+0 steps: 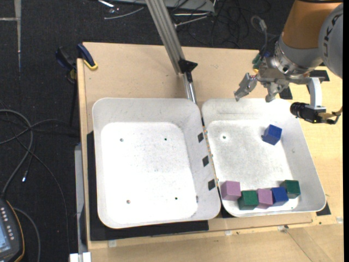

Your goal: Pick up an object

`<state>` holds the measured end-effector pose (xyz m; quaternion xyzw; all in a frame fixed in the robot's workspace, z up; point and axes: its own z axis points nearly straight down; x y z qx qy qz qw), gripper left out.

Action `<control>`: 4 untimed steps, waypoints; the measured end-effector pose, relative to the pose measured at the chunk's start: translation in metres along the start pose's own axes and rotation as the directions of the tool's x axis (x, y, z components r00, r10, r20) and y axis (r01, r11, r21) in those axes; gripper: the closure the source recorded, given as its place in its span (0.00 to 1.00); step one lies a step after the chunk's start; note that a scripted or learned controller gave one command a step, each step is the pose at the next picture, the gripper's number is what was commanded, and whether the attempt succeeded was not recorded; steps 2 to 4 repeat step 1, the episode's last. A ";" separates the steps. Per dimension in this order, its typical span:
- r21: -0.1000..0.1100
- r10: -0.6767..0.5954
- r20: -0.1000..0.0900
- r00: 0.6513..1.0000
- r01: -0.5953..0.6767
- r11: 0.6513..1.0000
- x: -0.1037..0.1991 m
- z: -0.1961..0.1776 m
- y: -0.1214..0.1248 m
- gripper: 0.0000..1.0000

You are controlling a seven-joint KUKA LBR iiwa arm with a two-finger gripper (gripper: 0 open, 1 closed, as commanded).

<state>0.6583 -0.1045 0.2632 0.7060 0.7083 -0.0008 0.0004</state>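
gripper above the right bin's far edge

my gripper (256, 91) hangs over the far edge of the right bin (311, 162), its two fingers spread apart with nothing between them. a blue cube (271, 134) sits tilted and alone in the bin's far right part, near my fingers but apart from them. along the near edge lies a cluster: pink cube (231, 189), green cube (248, 199), second pink cube (265, 196), second blue cube (280, 194), dark green cube (292, 188), side by side. the left bin (103, 146) lies beside it.
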 end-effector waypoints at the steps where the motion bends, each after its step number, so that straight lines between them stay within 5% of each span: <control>1: 0.007 0.009 0.000 1.000 -0.009 1.000 -0.077 0.105 -0.009 0.00; 4: 0.007 0.009 0.000 1.000 -0.009 1.000 -0.077 0.105 -0.009 0.00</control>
